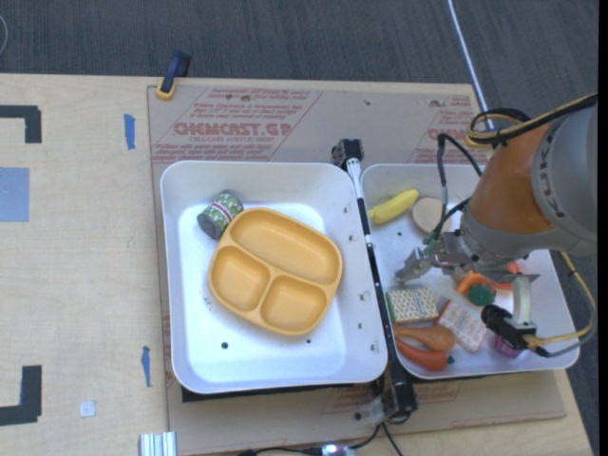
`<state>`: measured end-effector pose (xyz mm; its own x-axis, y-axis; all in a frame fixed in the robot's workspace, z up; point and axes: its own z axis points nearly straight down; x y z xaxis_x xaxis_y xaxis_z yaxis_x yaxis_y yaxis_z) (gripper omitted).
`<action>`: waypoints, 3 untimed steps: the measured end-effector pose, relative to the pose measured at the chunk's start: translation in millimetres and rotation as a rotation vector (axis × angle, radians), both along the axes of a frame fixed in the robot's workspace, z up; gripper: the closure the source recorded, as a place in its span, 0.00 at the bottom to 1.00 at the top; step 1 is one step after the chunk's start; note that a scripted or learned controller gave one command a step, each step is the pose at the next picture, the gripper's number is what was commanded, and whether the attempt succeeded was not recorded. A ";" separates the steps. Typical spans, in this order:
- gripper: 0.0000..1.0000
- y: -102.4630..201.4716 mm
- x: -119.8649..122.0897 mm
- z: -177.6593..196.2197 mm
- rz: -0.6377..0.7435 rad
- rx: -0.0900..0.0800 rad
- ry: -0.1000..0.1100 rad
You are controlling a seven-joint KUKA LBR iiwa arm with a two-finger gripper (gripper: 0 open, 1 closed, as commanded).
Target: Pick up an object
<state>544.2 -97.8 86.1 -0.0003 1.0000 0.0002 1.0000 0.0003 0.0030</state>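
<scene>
Hand [418, 266] over right bin [408, 171], one banana [393, 206]

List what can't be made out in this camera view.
Right bin: its far-right part lies under the arm.
Tan disc: right edge hidden behind the arm.
Can in the left bin: label too small to read.
Purple item: partly covered, too small to identify.

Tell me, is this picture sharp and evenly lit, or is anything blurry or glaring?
Camera view: soft, even light; only a faint shadow under the tray in the left bin; no harsh glare on the white; the arm, nearer the lens, looks slightly soft; items in the right bin are hard to tell apart.
</scene>
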 end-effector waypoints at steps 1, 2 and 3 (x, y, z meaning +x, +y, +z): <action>0.00 3.2 41.4 -0.3 0.001 -0.001 -0.001; 0.00 4.6 37.1 -0.2 0.000 -0.001 0.001; 0.00 6.6 71.0 -0.6 0.001 -0.001 0.000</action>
<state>615.3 -91.2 85.5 -0.0015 1.0000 -0.0010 1.0000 0.0015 0.0032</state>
